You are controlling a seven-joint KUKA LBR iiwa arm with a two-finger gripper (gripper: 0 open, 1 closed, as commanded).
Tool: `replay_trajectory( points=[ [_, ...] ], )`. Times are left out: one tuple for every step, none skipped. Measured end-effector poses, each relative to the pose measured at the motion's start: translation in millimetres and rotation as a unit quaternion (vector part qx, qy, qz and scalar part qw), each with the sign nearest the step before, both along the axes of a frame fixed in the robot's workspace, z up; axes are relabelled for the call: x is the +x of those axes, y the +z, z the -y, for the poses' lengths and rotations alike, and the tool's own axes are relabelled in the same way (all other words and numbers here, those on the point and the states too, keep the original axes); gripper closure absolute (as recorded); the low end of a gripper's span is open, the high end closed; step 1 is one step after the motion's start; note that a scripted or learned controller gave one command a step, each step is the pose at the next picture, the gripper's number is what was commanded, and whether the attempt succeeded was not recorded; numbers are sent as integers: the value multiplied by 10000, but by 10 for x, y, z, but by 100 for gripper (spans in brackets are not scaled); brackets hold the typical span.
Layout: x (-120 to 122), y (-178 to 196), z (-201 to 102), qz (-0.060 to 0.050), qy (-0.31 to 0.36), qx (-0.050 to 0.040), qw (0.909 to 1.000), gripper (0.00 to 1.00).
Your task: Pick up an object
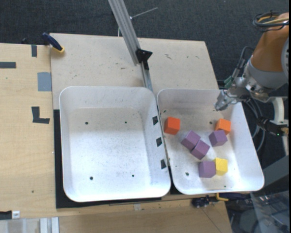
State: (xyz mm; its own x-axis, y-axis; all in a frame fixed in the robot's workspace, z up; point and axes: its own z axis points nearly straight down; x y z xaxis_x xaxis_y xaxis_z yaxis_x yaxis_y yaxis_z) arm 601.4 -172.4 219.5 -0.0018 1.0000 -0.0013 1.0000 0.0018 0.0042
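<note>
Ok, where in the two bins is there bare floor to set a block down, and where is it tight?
The left bin has bare floor wall to wall. In the right bin, the far strip is bare between the orange cube and the gripper, and the near-left corner too. It is crowded around the purple blocks, the yellow cube and the second orange cube.

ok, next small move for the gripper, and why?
Probably ease down and slightly toward the near edge onto the orange block. The gripper hangs over the right bin just beyond it, and that block is the closest one.
</note>
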Motion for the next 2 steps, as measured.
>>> replay_trajectory(
  points=[
    [84,71,-618,-18,28,16,10000,100],
    [163,-2,-1202,-30,27,14,10000,100]
  ],
)
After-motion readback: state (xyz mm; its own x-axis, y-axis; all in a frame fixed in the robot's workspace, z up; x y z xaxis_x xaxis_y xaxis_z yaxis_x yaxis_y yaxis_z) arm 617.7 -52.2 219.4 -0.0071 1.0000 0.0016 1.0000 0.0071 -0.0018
